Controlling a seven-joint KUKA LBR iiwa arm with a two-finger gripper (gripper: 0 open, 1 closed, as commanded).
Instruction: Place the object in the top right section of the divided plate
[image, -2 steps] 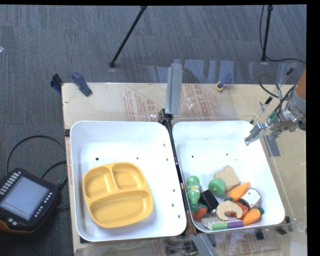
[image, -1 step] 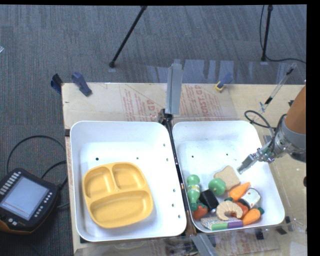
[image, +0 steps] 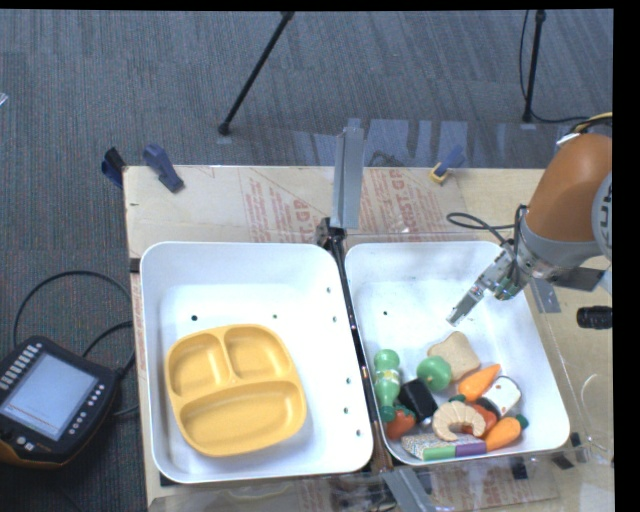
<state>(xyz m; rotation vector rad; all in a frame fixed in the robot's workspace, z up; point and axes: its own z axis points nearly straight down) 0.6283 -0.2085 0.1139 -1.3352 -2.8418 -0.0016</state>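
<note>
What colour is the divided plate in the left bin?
Yellow all over: the three-section plastic divided plate in the shallow white left bin, clearest in the camera view.

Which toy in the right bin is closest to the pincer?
The tan bread slice. It lies at the top of the pile, just below the pincer; the green ball and carrots sit farther down.

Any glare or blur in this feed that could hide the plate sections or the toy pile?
Camera view: even lighting, divided plate crisp with all sections readable; soft glare on the right bin floor; gripper small and slightly blurred; toy pile sharp but crowded.
</note>
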